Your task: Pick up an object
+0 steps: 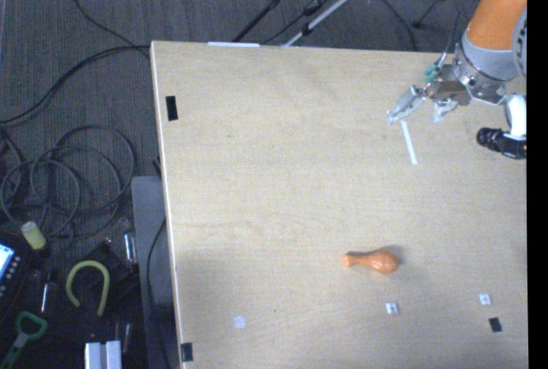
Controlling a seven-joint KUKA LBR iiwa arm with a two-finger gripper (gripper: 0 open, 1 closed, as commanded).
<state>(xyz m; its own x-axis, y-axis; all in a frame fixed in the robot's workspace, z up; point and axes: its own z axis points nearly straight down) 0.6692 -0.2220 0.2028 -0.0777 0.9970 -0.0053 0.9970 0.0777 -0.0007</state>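
Where the pale wooden counter ends at left, dark carpet strewn with black cables is seen. An orange pear-shaped object is laid on the counter's lower middle, well apart from the gripper at upper right. Its jaws are spread open, nothing between them, just above a thin white stick.

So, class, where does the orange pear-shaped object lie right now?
The orange pear-shaped object lies low on the wooden board, right of centre, well below the gripper.
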